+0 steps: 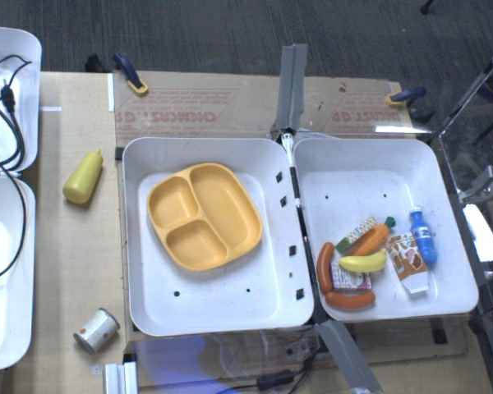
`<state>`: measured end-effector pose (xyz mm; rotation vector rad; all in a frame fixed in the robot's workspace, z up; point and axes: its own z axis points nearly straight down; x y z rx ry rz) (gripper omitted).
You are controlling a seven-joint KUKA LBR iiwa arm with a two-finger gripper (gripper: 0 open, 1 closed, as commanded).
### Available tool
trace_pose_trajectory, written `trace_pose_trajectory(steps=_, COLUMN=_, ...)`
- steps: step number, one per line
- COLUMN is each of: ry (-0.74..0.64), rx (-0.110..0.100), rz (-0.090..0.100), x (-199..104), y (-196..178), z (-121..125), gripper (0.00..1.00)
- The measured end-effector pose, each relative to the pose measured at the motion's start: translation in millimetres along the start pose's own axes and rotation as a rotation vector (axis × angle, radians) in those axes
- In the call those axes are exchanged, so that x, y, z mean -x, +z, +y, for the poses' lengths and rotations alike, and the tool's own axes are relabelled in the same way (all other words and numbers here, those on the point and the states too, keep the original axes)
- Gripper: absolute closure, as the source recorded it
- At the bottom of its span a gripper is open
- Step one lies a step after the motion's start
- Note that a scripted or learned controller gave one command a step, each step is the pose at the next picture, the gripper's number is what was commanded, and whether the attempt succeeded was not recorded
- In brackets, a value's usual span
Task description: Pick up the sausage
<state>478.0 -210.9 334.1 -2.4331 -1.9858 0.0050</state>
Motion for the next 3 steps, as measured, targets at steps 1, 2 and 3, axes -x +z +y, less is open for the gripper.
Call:
trace_pose_trajectory(steps=1, ry=0.012, rx=0.000, rz=0.000, x=3.1, y=-4.8, z=0.9, gripper=0.00)
trace_pose_trajectory(steps=2, ry=0.001, rx=0.001, rz=0.000, x=2.7, y=-13.1, z=0.6, gripper=0.00)
trace_pose_trajectory(steps=3, ry=-0.122, rx=0.001, rz=0.000, x=4.6, y=-106.9, z=1.2, gripper=0.00)
